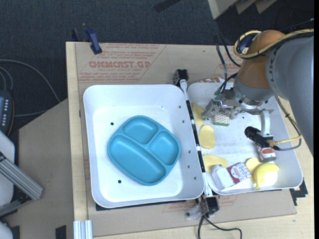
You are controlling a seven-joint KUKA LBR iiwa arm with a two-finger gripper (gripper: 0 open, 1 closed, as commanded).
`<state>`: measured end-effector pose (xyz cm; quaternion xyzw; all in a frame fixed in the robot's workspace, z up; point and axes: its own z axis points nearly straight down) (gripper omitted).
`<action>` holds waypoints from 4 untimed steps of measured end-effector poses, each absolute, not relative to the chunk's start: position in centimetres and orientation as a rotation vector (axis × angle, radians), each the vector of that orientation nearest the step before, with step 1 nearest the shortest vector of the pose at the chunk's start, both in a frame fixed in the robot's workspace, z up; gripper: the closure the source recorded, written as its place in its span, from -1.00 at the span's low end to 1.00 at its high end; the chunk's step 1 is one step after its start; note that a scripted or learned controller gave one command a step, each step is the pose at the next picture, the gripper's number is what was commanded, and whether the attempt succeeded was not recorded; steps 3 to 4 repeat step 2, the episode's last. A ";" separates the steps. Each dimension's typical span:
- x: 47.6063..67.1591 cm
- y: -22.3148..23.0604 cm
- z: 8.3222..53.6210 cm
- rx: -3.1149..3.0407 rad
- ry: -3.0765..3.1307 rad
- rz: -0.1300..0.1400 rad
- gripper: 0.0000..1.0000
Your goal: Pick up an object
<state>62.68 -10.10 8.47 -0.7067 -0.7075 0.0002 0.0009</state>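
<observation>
Currently my fingers point(221, 114) sit low in the right bin point(289, 133), over a small speckled object point(221, 118); can't tell if they're apart or closed. Left bin point(94, 103) holds a blue divided tray point(143, 149). Yellow lemon point(265, 174) and red-labelled bottle point(232, 175) at the right bin's near edge. Tabletop point(119, 63) is printed brown board; dark carpet point(75, 9) beyond.

Blue divided tray point(143, 149) in left white bin point(94, 133); cardboard sheet point(119, 63) under both bins.
</observation>
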 end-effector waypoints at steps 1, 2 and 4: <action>62.7 -10.1 9.5 -2.219 -2.222 0.000 1.00; 61.1 -4.4 18.5 -2.220 -2.224 -0.003 1.00; 61.1 -4.4 18.5 -2.220 -2.224 -0.003 1.00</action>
